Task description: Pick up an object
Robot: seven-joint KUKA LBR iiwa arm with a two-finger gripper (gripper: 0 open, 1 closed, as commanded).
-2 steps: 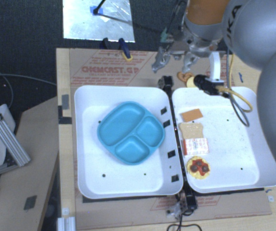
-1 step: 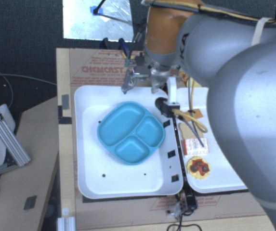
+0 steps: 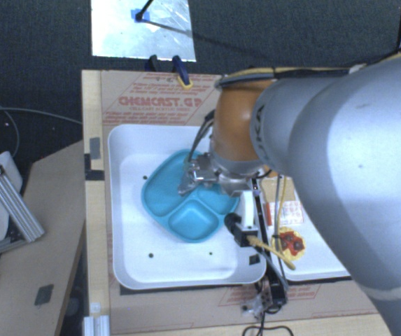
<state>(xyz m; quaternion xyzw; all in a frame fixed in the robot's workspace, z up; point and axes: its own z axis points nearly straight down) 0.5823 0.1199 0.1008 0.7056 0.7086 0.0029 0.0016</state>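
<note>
Hovering my hand [image 3: 192, 177] right over the blue divided dish [image 3: 164, 191] in the left-hand white bin [image 3: 141, 254], open or clenched I can't tell. Dish looks light, stiff, slick plastic; I'd pinch a thin rim or the divider wall

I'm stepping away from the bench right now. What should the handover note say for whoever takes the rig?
Gripper: low over the blue dish, at its upper half; whether it is open or shut cannot be told.
Blue dish: lying in the left bin, near its middle.
Right bin: a red and yellow packet, partly hidden by the arm.
Done: the approach; no object seen held or lifted.
Left: grasp an object and lift it.
</note>
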